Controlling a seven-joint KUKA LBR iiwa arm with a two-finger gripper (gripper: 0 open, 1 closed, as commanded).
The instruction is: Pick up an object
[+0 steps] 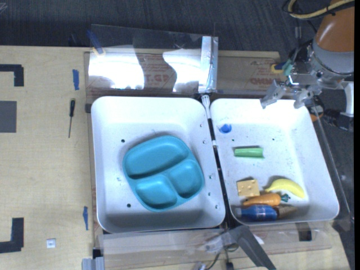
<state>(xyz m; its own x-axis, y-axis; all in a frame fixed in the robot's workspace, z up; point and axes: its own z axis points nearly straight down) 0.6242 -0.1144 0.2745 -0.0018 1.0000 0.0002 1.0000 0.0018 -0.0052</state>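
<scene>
Claw (pixel 288 96) sits at the far right corner of the right bin (pixel 323 167), over its back rim; both fingers spread well apart, nothing between them. Grey arm with orange band (pixel 337 30) comes in from the upper right, yellow cable looped above it.

Right bin contents, all lying on the bin floor, well apart from the claw:
- small blue piece (pixel 225 129) near the back left, close to the divider between bins
- green block (pixel 248 152) lying flat, mid-bin, just in front of the blue piece
- tan cheese-like wedge (pixel 247 187) toward the front
- banana (pixel 286 187) to the right of the wedge, near the front right
- carrot (pixel 262 200) just in front of wedge and banana, touching or nearly touching both
- dark blue cylinder (pixel 259 212) on its side against the front wall, just beside the carrot

Left bin (pixel 107 122): one teal divided tray (pixel 163 172), three compartments, set at a slant near the middle.

Table (pixel 39 151) is pale wood with black corner marks; a clear panel (pixel 152 63) stands behind the left bin, glaring under the light
</scene>
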